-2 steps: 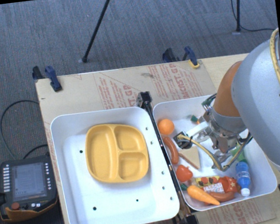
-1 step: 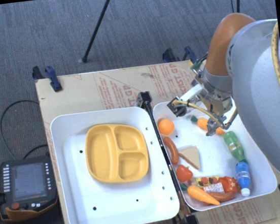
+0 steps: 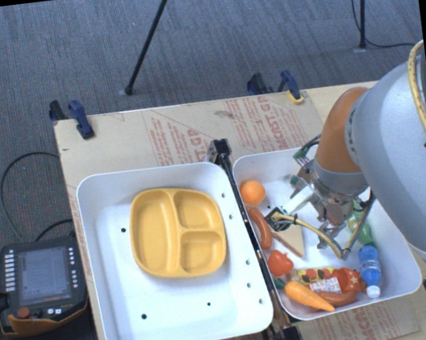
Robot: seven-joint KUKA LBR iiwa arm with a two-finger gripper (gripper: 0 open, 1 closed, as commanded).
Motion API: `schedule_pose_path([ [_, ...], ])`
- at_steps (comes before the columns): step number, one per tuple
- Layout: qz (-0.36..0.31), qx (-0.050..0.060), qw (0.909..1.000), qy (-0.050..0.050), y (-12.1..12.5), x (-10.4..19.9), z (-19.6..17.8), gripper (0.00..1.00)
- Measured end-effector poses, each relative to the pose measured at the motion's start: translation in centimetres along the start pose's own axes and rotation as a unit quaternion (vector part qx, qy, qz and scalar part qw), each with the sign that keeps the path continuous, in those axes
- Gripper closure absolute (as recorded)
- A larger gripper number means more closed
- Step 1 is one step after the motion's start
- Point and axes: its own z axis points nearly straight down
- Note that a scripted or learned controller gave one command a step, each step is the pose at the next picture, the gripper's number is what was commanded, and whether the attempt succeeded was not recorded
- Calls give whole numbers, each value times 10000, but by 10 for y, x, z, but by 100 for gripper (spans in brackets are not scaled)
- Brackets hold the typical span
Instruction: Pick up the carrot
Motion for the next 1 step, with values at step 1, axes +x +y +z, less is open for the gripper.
schedule_pose_path([
  [1, -5, -6, 10000, 22, -78, 62, -102, 0],
])
